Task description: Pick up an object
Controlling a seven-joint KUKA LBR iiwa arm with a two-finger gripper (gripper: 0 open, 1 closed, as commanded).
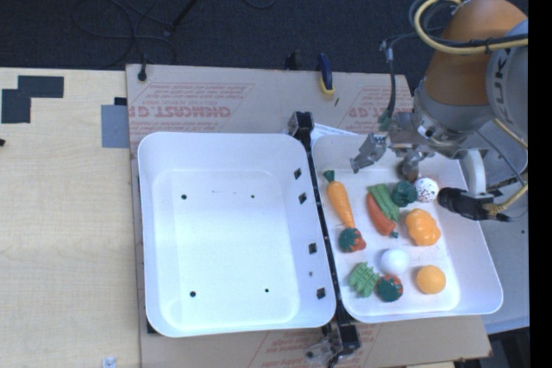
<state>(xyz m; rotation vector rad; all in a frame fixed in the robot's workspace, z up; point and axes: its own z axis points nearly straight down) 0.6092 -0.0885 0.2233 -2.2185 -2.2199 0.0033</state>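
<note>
Your grey arm with the orange band reaches in from the right; its two-finger gripper (392,152) hangs over the right white bin's (483,293) far end, jaws apart, holding nothing. Just below lie the orange toy carrot (340,202), red pepper (380,215) and orange bell pepper (422,227).

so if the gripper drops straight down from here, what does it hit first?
Likely the right bin's bare floor near its back edge, under the gripper, just behind the green vegetable. Depth is hard to judge.
</note>
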